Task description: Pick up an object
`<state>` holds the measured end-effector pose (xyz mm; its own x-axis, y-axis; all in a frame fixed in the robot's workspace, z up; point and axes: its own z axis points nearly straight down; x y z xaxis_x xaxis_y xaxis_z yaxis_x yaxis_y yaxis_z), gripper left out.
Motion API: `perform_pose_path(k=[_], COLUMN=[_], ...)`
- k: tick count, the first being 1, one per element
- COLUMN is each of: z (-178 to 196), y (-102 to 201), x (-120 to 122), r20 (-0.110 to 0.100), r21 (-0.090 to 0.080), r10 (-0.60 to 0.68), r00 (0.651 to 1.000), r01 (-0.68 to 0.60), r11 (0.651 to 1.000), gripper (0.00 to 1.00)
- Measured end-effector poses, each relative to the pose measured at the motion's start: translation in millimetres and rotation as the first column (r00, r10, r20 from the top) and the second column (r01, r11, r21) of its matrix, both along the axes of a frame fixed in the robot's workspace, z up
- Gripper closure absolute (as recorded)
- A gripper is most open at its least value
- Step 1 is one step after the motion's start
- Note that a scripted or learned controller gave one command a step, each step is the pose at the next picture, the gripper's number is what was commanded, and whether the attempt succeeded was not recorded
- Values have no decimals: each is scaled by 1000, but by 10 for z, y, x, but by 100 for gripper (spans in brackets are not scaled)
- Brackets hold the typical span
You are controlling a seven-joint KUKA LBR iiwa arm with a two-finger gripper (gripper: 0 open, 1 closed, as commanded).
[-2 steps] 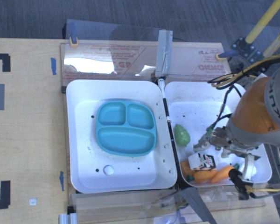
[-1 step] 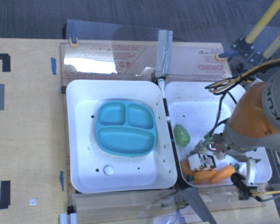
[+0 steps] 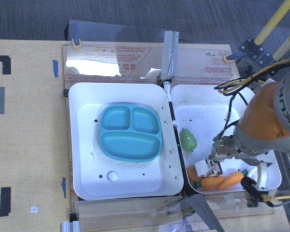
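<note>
gripper (image 3: 213, 164): low in right bin (image 3: 203, 111), near front wall; fingers too cluttered to read, can't tell gap or grasp
carrot (image 3: 221, 181): lying flat just in front of gripper, against bin's front edge
green object (image 3: 188, 140): left of gripper, apart, near divider
blue plate (image 3: 131, 132): three-section, centered in left bin (image 3: 82, 144)
arm (image 3: 265, 120): orange band, enters from right

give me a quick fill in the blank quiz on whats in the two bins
1. The blue divided plate has ____ compartments.
2. The plate lies in the ____ bin of the camera view.
3. The carrot lies near the ____ edge of the right bin.
4. The green leafy toy lies in the same bin as the ____.

Missing words: three; left; front; carrot
</note>
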<state>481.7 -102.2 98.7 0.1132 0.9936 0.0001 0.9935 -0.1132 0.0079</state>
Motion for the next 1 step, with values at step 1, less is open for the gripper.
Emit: perform_pose_path(k=[1], z=[-6], y=[0], x=[-4], r20=[-1], r21=[0], r10=[-1], r00=[1000], r01=[1], r11=[1000], gripper=[0])
